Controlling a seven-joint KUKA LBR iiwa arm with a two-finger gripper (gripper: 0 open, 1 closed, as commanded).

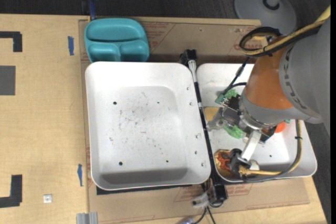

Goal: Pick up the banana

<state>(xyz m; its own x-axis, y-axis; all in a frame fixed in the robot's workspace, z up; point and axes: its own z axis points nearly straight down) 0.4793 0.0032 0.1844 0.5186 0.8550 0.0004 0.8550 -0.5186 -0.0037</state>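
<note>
And the arm [273,86] was in from the right, its orange band and grey bulk hanging over the right bin [310,165] and covering most of what lay inside. The gripper [242,155] was down low near that bin's front left corner, beside a dark, reddish object [227,160]. Whether the hand was wide or narrow could not be told from this angle, and nothing was seen held in it.

A pale yellow sliver, apparently the banana [210,113], showed at the right bin's left edge, about halfway along, just beside the wrist and largely hidden by it. Green pieces [229,96] peeked out near it, and an orange-red bit [283,125] showed toward the bin's right side.

The left bin [142,113] sat alongside, touching, with a teal tray [116,39] just past its back edge on the bench [42,113].
</note>
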